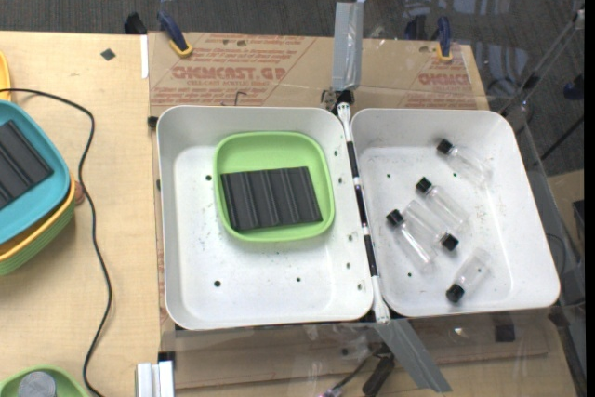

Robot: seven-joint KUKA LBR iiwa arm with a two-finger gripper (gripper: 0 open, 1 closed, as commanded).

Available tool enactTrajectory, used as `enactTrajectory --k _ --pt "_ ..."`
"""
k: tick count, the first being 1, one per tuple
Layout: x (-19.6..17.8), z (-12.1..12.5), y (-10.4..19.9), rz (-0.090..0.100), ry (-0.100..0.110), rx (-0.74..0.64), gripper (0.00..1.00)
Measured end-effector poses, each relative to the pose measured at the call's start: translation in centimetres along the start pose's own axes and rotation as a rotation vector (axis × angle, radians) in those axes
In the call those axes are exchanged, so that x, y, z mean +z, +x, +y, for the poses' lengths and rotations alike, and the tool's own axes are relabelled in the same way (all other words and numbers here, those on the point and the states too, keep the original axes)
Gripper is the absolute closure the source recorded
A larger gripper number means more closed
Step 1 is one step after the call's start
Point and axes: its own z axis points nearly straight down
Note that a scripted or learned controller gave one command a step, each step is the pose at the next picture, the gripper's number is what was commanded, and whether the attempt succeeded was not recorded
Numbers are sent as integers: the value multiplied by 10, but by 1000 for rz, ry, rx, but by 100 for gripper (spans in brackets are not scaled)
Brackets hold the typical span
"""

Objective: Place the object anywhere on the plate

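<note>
White and shallow, the two bins sit side by side on the bench, the left bin (186,228) touching the right bin (502,200) along a shared middle edge. Inside the left bin lies the green plate (270,146), set toward the far side, and a dark ribbed insert (270,198) covers most of its floor. The task's thing is most likely one of the clear vials (439,214) with black caps (444,146), several of which are scattered across the right bin, all lying on their sides, some close together near the centre. Whether the pincer is open or closed cannot be told from this view. The risks look plain enough: round, smooth, see-through tubes may roll or slip out of a pinch, close neighbours may be knocked or picked up together, and a vial let go on the ribbed insert could roll toward the plate's raised rim or tip over it
</note>
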Motion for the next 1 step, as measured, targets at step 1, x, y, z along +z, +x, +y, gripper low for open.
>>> enactTrajectory --k 1 --pt "0 0 1 0 -1 -1 0"
